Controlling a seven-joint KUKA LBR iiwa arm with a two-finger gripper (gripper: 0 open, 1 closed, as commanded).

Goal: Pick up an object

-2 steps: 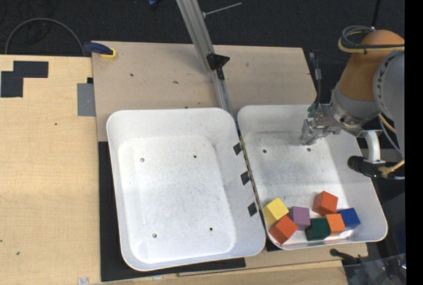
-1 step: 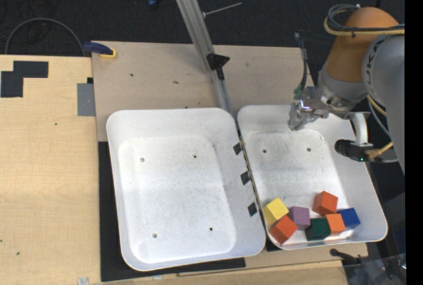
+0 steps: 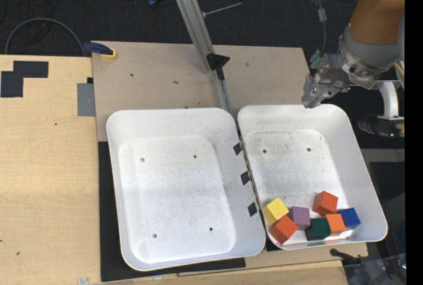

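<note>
**Arm parked at the far rim, blocks all the way down front**

The gripper (image 3: 316, 96) hung over the right bin's (image 3: 310, 145) far edge, and I couldn't tell its state. The blocks (image 3: 310, 214) sat huddled in that bin's near corner, well apart from it. Looked like the approach step; next it'd need to travel over and drop onto one. No readable labels anywhere.

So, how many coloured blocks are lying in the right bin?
7, clustered at the near edge: yellow block, purple block, two red-orange blocks, green block, orange block, blue block. More may be hidden.
</note>
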